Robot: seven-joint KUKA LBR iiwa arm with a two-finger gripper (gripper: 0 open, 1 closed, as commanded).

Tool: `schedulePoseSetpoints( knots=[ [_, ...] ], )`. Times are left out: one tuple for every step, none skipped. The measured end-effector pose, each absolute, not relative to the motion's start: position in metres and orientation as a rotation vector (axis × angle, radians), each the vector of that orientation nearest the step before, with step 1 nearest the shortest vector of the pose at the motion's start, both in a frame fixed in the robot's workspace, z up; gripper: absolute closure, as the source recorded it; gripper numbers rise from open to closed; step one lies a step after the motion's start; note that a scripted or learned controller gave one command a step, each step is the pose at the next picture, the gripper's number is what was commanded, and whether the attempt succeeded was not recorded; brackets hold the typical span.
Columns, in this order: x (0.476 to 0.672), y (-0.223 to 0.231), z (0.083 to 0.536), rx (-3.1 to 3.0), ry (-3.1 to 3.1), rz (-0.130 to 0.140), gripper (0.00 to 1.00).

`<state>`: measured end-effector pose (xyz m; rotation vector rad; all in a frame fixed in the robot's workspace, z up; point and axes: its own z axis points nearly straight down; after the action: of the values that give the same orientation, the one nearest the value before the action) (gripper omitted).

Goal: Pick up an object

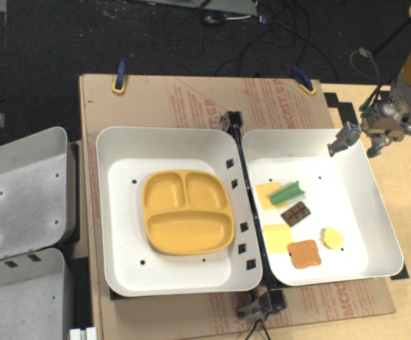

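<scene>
Objects for picking lie together in the right bin (pixel 375 211), toward its lower left: a green piece (pixel 286 193) resting on a pale yellow block (pixel 265 192), a brown chocolate-like bar (pixel 296 213) just below it, a second yellow block (pixel 277 237), an orange slab (pixel 305 253) and a small yellow round piece (pixel 332 238). The left bin (pixel 113 190) carries a yellow divided plate (pixel 188 212). The hand (pixel 361 139) hangs at the upper right of the frame, over the far right corner of the right bin, well apart from the pieces; its fingers look spread and nothing sits between them. To do the reach well, I would pick a piece with free sides, such as the small yellow round piece or the orange slab, centre the hand straight above it, turn the fingers across its narrower span, and descend vertically so neighbours are not nudged. The green piece looks riskier, since it lies on another block.
</scene>
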<state>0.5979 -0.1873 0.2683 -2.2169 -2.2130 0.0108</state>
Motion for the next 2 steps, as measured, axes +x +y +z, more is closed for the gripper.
schedulePoseSetpoints(
  knots=[
    [0.6,-0.187,0.275,-2.221,-2.223,0.001,0.0],
    [0.596,-0.193,0.229,-2.221,-2.218,0.004,0.0]
  ],
)
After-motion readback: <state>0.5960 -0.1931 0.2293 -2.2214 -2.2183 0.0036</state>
